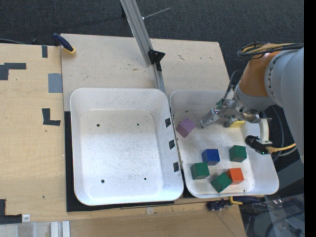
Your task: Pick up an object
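My gripper (208,119) hangs over the upper middle of the right bin (266,174), at the end of the grey arm with the orange band (254,78). A purple block (185,127) lies just left of the gripper tip, a small gap apart from it. A yellow piece (238,124) peeks out from under the wrist. Lower in the same bin lie a blue block (211,156), three green blocks (237,153) (200,170) (221,182) and an orange block (236,175).
The left bin (79,132) sits beside the right one, their rims touching. A slanted metal pole (140,28) ends in a black clamp at the bins' back edge. A black cable (269,147) loops off the wrist over the right rim.
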Motion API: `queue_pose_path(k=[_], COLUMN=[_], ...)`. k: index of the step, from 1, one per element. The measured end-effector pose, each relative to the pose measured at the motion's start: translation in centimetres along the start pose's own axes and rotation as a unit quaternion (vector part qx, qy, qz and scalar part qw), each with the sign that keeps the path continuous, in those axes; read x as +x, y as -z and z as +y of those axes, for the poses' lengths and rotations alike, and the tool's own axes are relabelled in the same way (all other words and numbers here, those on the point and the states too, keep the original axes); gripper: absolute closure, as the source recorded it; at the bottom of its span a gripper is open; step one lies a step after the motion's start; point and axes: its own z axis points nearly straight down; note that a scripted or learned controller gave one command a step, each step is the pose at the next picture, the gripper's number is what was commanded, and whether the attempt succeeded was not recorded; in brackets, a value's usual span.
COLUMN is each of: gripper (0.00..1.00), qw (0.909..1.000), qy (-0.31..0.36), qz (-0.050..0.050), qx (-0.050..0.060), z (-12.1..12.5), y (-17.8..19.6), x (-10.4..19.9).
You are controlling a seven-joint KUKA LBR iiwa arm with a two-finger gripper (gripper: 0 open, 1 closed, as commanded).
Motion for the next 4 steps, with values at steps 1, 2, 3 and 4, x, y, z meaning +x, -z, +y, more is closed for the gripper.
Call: queue_pose_path(k=[1,2,3,4], gripper=[1.0,1.0,1.0,1.0], qw=[1.0,1.0,1.0,1.0], qy=[0.0,-0.001,0.0,0.0], qz=[0.0,-0.001,-0.001,-0.001], qx=[-0.001,-0.004,-0.005,-0.005], z=[0.1,0.9,1.1,1.2], y=[1.2,6.3,11.9,17.2], x=[0.0,-0.6,-1.6,-1.6])
